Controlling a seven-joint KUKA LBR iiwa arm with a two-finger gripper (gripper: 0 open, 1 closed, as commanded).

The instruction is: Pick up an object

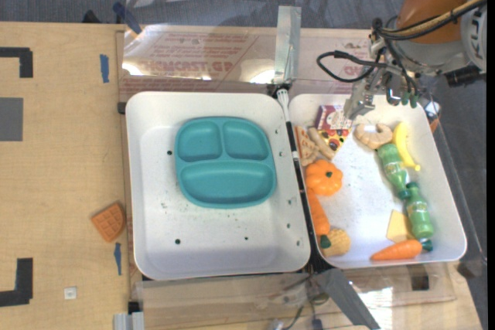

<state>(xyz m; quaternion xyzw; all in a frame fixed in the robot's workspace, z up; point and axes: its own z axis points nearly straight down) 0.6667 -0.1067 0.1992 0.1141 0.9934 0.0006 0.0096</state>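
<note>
My gripper (360, 106) hangs over the back of the right bin (445, 166), just above and left of a tan bagel (373, 136) and right of a small purple and white box (331, 118). Nothing shows held in it. The same bin holds an orange pumpkin (323, 177), a yellow banana (405, 144), two green bottle-like pieces (394, 166) (420, 214), a cheese wedge (397, 226), a carrot (396, 250) at the front, another carrot (319, 216) along the left wall, a cookie (335, 242) and a brown pretzel piece (316, 141).
The left bin (147, 189) holds a teal divided plate (225, 161). A toy waffle (108, 221) lies on the wooden bench left of the bins. A clear plastic wall (288, 42) rises behind both bins. Cables (340, 66) hang near the wrist.
</note>
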